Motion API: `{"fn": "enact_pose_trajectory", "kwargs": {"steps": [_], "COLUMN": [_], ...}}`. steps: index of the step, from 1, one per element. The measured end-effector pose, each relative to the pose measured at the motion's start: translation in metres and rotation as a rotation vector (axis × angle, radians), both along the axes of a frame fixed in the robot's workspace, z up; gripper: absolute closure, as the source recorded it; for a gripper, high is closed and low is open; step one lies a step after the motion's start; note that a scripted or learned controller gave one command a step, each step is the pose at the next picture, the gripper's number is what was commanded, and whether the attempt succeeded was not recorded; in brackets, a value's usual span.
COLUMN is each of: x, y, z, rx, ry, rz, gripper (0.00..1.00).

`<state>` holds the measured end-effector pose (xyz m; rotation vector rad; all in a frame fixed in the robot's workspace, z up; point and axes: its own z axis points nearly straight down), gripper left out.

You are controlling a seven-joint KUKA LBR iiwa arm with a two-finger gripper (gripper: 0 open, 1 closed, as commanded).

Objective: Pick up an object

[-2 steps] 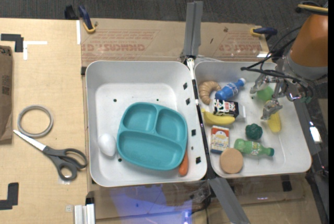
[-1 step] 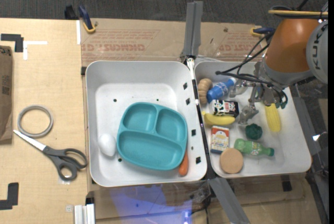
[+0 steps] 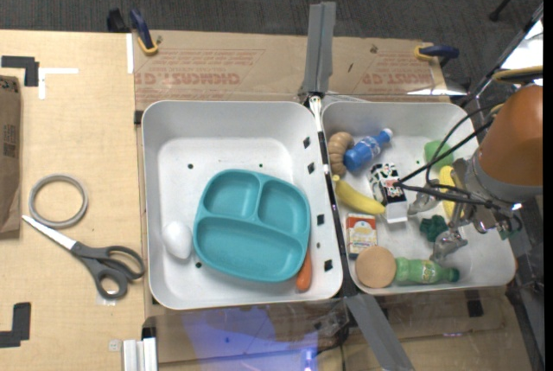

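My gripper (image 3: 434,225) is down in the right bin (image 3: 484,278), reaching in from the right under the orange-banded wrist (image 3: 518,140). Its two metal fingers (image 3: 421,204) stand apart, open, one on each side of a small dark green toy (image 3: 431,228), without closing on it. Close by lie a yellow banana (image 3: 360,198), a black-and-white cow toy (image 3: 385,181), a blue bottle (image 3: 363,150), a small red-and-white box (image 3: 362,233), a tan ball (image 3: 376,266) and a green bottle (image 3: 423,272). Cables and the wrist hide part of the bin's right side.
The left bin (image 3: 164,144) holds a teal divided plate (image 3: 252,225), a white egg (image 3: 178,239) and an orange carrot (image 3: 303,274). On the bench to the left lie scissors (image 3: 91,255) and a tape ring (image 3: 58,199). A grey divider strip (image 3: 319,49) sits behind the bins.
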<state>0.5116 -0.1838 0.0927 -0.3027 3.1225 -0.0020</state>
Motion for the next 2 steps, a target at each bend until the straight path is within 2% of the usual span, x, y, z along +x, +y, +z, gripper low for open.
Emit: {"fn": "enact_pose_trajectory", "kwargs": {"steps": [1, 2], "x": [-0.003, 0.048], "y": [0.083, 0.005], "z": [0.005, 0.049], "rx": [-0.005, 0.000], "ry": [-0.020, -0.001], "rz": [-0.079, 0.026], "gripper": [0.00, 0.00]}}
